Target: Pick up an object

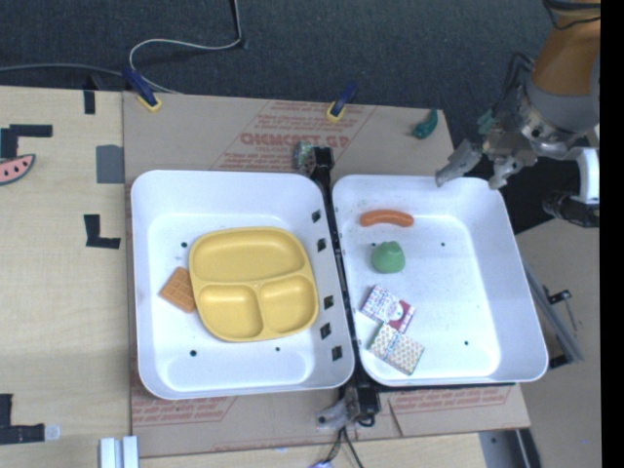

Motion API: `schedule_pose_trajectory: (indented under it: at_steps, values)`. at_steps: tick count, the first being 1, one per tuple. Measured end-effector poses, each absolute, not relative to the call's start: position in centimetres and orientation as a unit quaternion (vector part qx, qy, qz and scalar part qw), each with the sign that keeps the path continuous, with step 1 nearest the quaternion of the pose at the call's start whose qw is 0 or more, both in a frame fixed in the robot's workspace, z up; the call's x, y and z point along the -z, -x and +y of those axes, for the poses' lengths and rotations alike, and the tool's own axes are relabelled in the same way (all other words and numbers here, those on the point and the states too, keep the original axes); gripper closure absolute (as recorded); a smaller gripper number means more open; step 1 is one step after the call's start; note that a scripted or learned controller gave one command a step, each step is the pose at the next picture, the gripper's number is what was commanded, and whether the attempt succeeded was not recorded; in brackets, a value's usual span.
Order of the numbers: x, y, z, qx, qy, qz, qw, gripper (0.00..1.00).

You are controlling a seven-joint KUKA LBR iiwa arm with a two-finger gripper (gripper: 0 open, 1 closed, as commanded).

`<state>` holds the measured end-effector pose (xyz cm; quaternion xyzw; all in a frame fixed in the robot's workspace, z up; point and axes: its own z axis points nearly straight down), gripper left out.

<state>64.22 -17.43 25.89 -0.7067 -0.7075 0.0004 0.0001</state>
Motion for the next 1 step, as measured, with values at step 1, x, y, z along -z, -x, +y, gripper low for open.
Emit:
schedule_pose_trajectory:
  at_steps: [1]
  values:
    - [-11.8, -66.73, -16.52, -0.0013, 0.706, -0.708, 0.002, 0.0]
